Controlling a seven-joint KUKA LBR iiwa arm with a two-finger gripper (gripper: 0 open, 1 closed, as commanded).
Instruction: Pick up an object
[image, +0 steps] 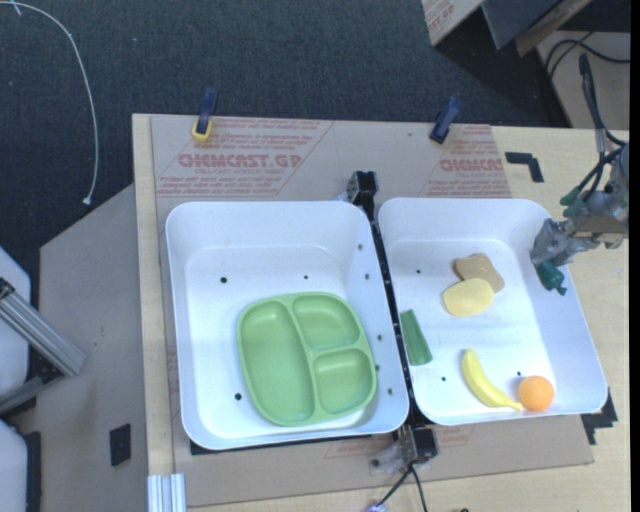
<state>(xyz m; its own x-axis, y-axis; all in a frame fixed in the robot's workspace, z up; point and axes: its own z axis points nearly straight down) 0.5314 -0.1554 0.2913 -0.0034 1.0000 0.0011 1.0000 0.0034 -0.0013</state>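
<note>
From above we see the cardboard-covered tabletop (300, 150) on dark carpet (250, 50), a green tray (300, 360) in the left bin (190, 230), and the tool (552, 268), grasping nothing, over the right bin's (560, 330) edge near a banana (483, 380) and orange (537, 392).

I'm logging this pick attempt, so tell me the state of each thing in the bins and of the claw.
Claw: above the right bin's far right rim, holding nothing.
Green divided plate: flat in the left bin.
Banana: lying in the right bin, beside the orange.
Yellow piece: touching the tan piece.
Green block: lying by the divider.
</note>
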